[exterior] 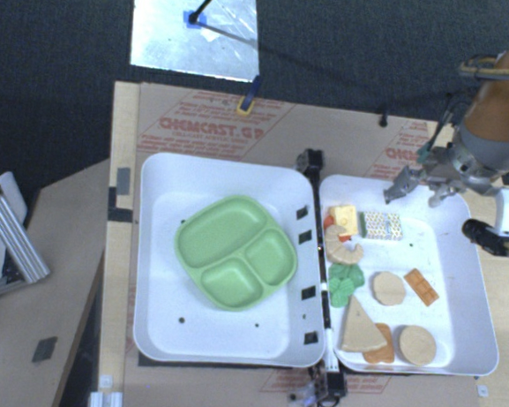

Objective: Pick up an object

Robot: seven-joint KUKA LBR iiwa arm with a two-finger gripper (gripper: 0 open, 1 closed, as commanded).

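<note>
- Plate (235,253), green with three compartments, lies in the left bin (151,322).
- Food pieces crowd the right bin (476,297): a yellow block (345,219), a dotted white block (382,224), a green leafy piece (346,284), a tan wedge (360,327), two round discs (389,289) (417,344) and an orange wafer (422,286).
- The gripper (419,190) hangs above that bin's far edge, fingers spread apart, grasping nothing, apart from the food.

Green three-compartment plate (235,251) in the left bin (159,234), shiny sheet (197,25), perhaps foil, beyond bench
</note>
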